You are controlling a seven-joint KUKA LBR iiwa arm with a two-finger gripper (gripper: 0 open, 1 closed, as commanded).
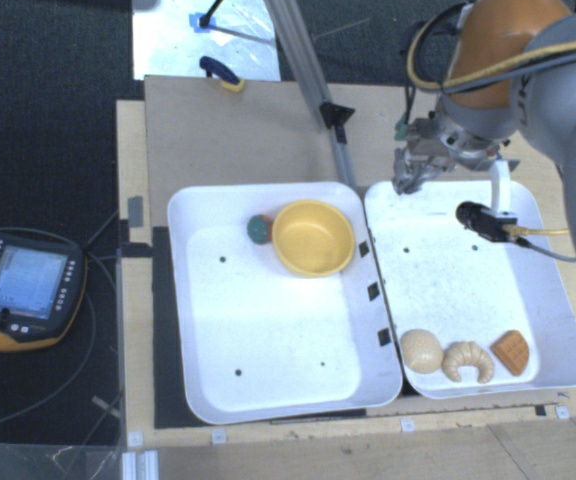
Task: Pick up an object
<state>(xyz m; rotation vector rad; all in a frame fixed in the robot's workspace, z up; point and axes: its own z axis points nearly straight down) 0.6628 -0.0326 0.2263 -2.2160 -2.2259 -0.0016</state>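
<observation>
Your gripper (409,180) hangs over the far left corner of the right bin (558,298), and from this slant you cannot tell whether it is apart or together; nothing shows in its grasp.

The likely picks lie in a row along that bin's near edge, well apart from the gripper: a pale round bun (421,350), a croissant (469,360) just beside it, and a tan waffle piece (512,351) on the right. They look like toy food — judge them light and fairly stiff, with smooth skins that may slip. Take the bun across its widest part, the croissant across its thick middle rather than its tapered ends, the waffle piece by its flat sides.

In the left bin (198,368) a yellow bowl (313,237) sits at the far side, a small teal ball (258,229) touching its left rim. The bowl looks rigid and thin-walled — pinch its rim, one finger inside. The ball would likely roll away.
</observation>
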